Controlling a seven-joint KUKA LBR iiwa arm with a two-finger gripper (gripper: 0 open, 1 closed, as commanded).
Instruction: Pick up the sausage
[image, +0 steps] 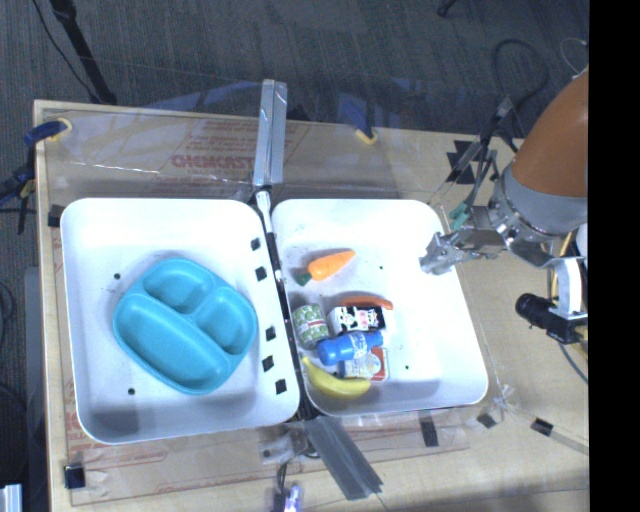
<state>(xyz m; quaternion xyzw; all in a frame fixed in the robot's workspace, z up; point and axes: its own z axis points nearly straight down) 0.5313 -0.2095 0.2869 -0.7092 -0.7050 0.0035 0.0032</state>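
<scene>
sausage (372, 301): lying in the right bin (455, 300), long axis running 9 to 3 o'clock, mostly hidden behind a carton (357, 319)
gripper (436, 256): hovering at the sausage's 2 o'clock, grip state unclear

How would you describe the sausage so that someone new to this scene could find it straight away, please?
Look in the right bin, at the cluster of items near its middle. The sausage is the thin reddish-brown curve along the top edge of the black-and-white carton, below the carrot. It is darker and slimmer than the orange carrot.
</scene>
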